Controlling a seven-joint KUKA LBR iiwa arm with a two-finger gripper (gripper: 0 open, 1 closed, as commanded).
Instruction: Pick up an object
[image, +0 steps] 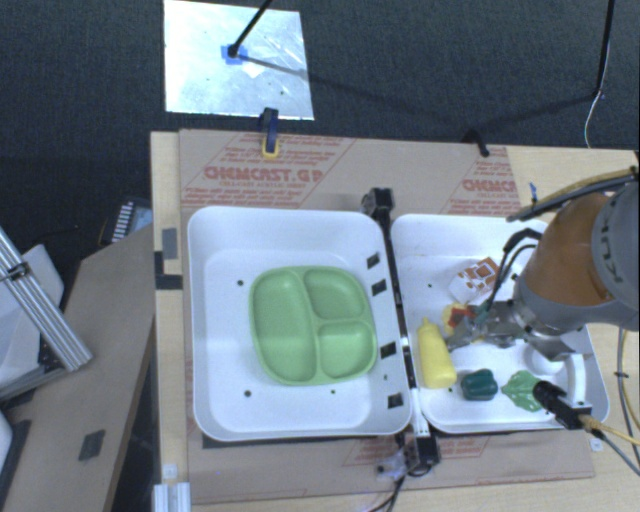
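Note:
The right bin (440, 232) holds several small objects. A yellow banana-shaped piece (433, 356) lies by its left wall. A dark green block (478, 384) and a light green piece (520, 388) sit near the front wall. A white and orange packet (472, 278) lies toward the middle. My gripper (470, 325) reaches in from the right and sits low over a small red and orange object (456, 315), right beside the yellow piece. The wrist hides part of that small object.
The left bin (215, 300) carries a green divided plate (310, 325). A black divider clip strip (388, 290) runs between the bins. The arm's orange band (565, 260) hangs over the right bin's far right side. Cables (575, 410) trail at the front right corner.

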